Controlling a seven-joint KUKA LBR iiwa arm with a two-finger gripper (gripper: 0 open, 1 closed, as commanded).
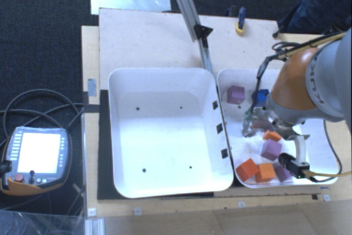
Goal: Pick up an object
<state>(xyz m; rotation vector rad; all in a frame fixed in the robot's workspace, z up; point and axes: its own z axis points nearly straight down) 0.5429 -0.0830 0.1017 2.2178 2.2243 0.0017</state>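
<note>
The claw (pixel 250 128) is low in the right bin (pixel 231 78) beside the blocks (whether open or clamped, I cannot tell), so nothing looks lifted yet.

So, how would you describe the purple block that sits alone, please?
Look at the right white bin, the one under the arm. Near its far left corner sits a purple block, apart from the orange and purple blocks clustered at the near edge.

A robotics lab: teach pendant (pixel 34 159), cabled bench (pixel 165 36), white bins (pixel 165 118), dark carpet.
</note>
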